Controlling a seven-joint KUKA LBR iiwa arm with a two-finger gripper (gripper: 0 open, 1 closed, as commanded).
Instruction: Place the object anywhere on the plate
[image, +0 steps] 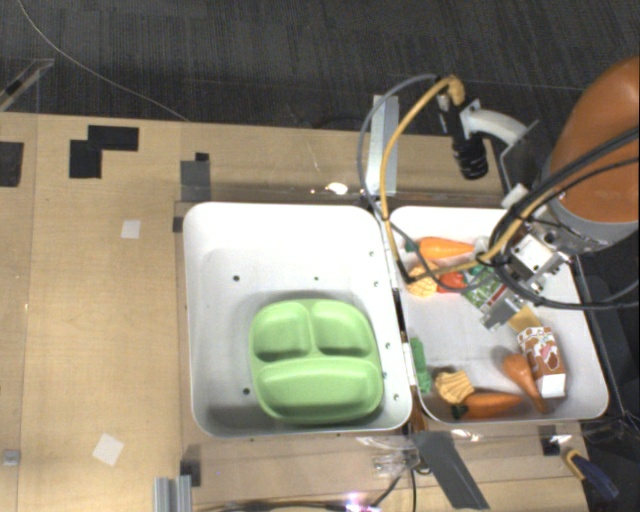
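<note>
A green plate (315, 360) with three compartments lies in the left white bin (230, 250), toward its front. My gripper (497, 305) hangs low over the middle of the right bin (590, 400), among toy foods. Just to its left lie a red piece (452, 281), a yellow piece (423, 287) and an orange carrot (445, 247). A brown and white carton (545, 360) stands just below and right of the gripper. I see nothing plainly held in it.
At the front of the right bin lie a second carrot (490, 404), an orange cone (520, 375) and a yellow ridged piece (452, 385). A small green item (417, 355) sits by the wall between the bins. Cables (420, 110) arc above the back edge.
</note>
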